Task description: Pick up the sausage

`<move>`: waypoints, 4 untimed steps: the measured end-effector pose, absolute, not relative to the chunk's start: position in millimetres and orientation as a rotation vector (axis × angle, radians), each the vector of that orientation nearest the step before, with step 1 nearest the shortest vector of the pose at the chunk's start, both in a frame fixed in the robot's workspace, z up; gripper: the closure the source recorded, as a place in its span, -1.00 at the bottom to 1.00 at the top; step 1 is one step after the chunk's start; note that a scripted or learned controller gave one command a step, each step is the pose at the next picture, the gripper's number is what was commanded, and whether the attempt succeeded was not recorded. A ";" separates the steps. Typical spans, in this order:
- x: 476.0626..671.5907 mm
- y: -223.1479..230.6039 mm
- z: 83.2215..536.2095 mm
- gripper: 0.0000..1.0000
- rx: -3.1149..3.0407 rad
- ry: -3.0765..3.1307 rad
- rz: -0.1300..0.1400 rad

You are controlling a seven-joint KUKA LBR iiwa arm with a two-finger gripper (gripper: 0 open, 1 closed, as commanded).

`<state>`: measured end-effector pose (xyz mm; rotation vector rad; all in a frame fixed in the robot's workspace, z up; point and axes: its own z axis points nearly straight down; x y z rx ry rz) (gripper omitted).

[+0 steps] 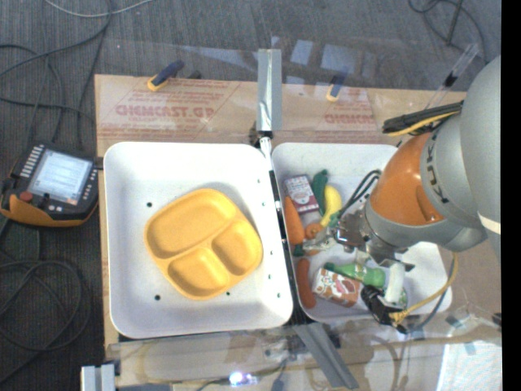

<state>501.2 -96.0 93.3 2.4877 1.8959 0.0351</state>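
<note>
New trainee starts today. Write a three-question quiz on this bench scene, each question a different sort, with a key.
1. True or false: the yellow divided tray lies in the right bin.
2. Multiple choice: the sausage lies
A) on the tray
B) in the right bin, along its left wall, near the front corner
C) on the floor beside the handheld controller
3. Fill in: the arm's wrist hangs over the ____ bin.

Key
1. False; it lies in the left bin.
2. B; it sits just left of the red packet.
3. Right; the orange band is above the toy food there.
</note>
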 end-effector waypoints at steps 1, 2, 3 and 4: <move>503.1 -94.4 104.3 1.00 2.487 1.899 0.043; 512.3 -35.7 182.6 1.00 2.416 2.009 -0.007; 529.9 -44.6 182.2 1.00 2.514 1.888 -0.008; 529.9 -46.4 182.5 -1.00 2.514 1.883 -0.010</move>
